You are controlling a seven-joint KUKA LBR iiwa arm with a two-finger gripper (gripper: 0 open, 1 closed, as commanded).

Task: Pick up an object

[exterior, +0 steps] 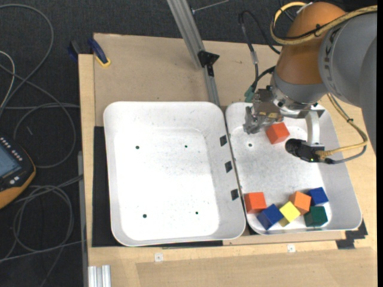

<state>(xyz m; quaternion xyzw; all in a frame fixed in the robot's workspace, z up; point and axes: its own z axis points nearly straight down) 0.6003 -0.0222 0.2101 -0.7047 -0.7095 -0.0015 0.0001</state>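
Gripper [258,119] sits low over the far end of the right bin [335,160]; can't tell if jaws are released or clenched, too blurred. Orange-red cube [277,132] lies just beside the gripper, on its near-right side, not seen between the jaws. Well nearer than that cube, along the bin's near wall: orange block [255,201], blue block [269,216], yellow block [289,211], second orange block [302,201], second blue block [318,195], green block [316,216]. Left bin [119,160] sits alongside on the counter [149,64].

Two shallow white plastic bins [161,172] carry fine dark speckles. Small cubes [289,211] show orange, blue, yellow and dark green; one orange-red cube [277,133] sits apart.
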